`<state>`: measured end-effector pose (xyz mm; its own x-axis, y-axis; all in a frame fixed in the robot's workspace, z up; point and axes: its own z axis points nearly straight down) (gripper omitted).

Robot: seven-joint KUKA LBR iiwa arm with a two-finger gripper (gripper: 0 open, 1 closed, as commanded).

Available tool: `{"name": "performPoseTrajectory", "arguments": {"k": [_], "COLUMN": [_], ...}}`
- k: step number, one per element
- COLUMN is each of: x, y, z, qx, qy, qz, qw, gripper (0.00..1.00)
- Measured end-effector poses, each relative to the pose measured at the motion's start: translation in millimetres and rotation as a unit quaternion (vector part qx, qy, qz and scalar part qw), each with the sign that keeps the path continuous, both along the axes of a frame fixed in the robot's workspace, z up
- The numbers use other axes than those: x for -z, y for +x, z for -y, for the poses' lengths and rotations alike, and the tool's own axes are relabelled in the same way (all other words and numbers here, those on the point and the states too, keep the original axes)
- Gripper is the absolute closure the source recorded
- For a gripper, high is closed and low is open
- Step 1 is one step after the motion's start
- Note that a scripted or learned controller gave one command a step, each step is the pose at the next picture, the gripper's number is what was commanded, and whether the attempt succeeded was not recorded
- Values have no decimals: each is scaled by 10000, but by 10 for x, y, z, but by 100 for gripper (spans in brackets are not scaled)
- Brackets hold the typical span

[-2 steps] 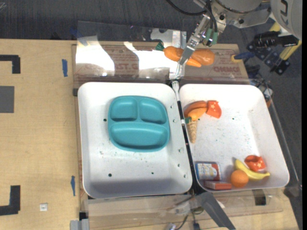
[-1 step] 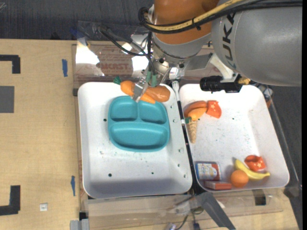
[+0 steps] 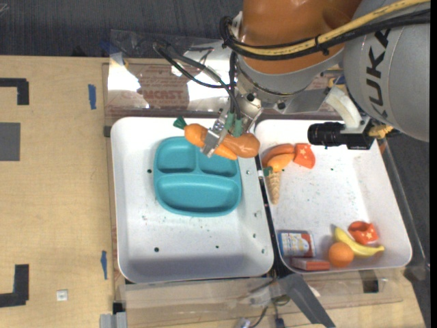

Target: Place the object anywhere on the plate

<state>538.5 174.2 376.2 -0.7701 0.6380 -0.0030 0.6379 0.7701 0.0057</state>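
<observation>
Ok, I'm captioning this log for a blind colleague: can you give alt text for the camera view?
The gripper holds a toy carrot between its fingers, over the far edge of a teal divided plate in the left white bin. The right bin holds toy foods, including a banana and an orange.

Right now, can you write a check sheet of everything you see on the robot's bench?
Surface: two white bins side by side on a wooden bench.
Job's things: teal plate in left bin; toy carrot over its top edge.
Clutter: toy foods in right bin, including banana, orange, can.
Gripper: gripper at the carrot; grasp unclear.
Cables: black cables hang from the arm.
Surroundings: blue tape marks, shiny foil behind.
</observation>
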Motion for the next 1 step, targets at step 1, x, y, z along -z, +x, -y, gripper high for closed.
{"name": "performPoseTrajectory", "arguments": {"k": [1], "x": [24], "y": [-2], "z": [0], "qx": [1], "qy": [-10], "qz": [-21], "qw": [10000], "gripper": [0]}}
